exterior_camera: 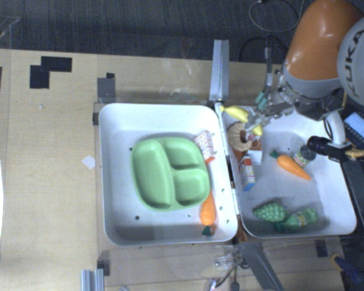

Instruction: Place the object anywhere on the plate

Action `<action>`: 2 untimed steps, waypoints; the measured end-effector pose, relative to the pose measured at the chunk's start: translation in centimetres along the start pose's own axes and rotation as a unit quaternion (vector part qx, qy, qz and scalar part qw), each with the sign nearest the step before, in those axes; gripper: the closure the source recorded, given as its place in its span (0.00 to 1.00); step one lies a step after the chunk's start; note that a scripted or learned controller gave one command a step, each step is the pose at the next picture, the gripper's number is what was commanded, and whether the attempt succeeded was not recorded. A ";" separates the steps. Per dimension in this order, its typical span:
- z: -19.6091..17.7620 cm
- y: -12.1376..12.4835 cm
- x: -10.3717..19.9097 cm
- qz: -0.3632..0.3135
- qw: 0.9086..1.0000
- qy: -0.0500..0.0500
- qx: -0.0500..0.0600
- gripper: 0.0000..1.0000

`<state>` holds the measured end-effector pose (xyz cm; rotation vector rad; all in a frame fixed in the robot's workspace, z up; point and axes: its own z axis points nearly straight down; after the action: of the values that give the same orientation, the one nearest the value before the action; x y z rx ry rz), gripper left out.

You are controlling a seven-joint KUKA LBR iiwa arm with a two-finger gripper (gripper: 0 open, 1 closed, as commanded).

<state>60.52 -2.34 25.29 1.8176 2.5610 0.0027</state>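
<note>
— Pale wooden surface (42, 180), two bins; where's the plate?

— Green plate (170, 173), left of my end effector (259, 115), which hovers by the banana (236, 113). Grip state: cannot tell.

— Risk?

— I judge a slip likely; clutter crowds the banana.

Arm (327, 41) reaching from right, hand (264, 111) lowered.
</note>
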 end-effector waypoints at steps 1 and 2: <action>4.1 4.0 9.6 -0.070 0.998 0.000 0.000 1.00; 4.3 2.3 14.4 -0.038 0.999 0.000 0.001 1.00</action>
<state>57.94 12.04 21.01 1.7195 2.6299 0.0013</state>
